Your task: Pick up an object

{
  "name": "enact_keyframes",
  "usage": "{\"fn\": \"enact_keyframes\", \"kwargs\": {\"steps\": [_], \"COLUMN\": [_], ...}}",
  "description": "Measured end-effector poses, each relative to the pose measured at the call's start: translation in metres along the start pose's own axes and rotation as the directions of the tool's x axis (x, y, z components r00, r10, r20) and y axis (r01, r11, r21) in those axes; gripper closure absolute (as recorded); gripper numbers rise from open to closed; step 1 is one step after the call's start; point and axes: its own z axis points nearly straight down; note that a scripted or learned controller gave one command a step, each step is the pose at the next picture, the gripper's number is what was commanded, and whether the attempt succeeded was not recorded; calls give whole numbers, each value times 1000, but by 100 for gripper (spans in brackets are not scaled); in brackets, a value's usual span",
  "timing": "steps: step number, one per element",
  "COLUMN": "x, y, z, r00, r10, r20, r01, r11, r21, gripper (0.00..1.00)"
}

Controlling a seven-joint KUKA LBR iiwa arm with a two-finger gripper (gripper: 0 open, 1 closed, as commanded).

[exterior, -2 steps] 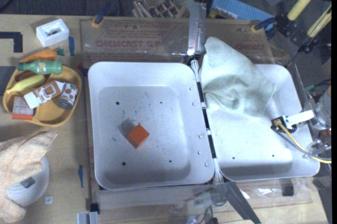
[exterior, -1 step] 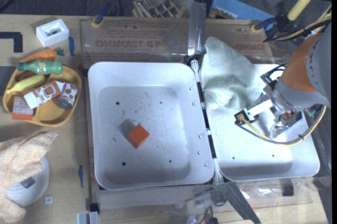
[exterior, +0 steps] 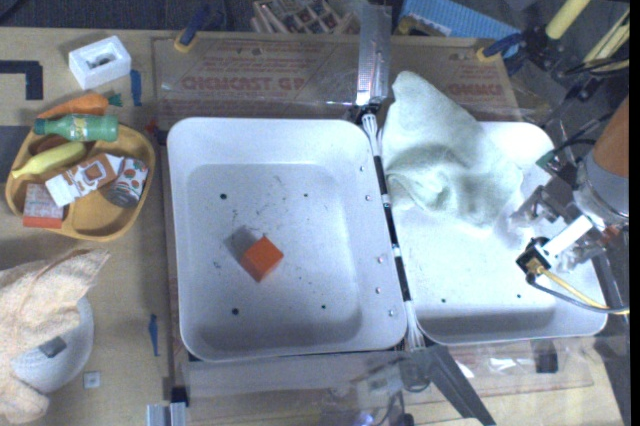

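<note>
Orange block (exterior: pixel 264 258) sits alone near the middle of the left bin (exterior: pixel 200 142), slightly toward the near left, well apart from all four walls, with open floor on every side. A grey patch touches its upper-left side; can't tell if that is shadow or another face. The floor there is white with a few dark specks. In the right bin (exterior: pixel 470 289), a white towel (exterior: pixel 440 154) is heaped over the far half and laps onto the far rim and the divider between the bins; the near half is bare. Gripper (exterior: pixel 545 211) hangs over the right bin's right edge, just beside the towel and well apart from the block; whether it is spread or closed can't be told. On the bench (exterior: pixel 120 344) left of the bins are a yellow bowl (exterior: pixel 100 232) of toy food, a small white box (exterior: pixel 100 62) and a peach cloth (exterior: pixel 50 294).
</note>
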Motion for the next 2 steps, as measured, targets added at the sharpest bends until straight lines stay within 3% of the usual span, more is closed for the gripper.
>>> {"fn": "enact_keyframes", "kwargs": {"steps": [1,2], "x": [84,67], "y": [46,104], "z": [6,-98], "r00": [993,951], "r10": [119,309], "r20": [0,0], "r01": [-119,-309], "r11": [993,951], "r21": [-1,-2], "gripper": [0,0]}}
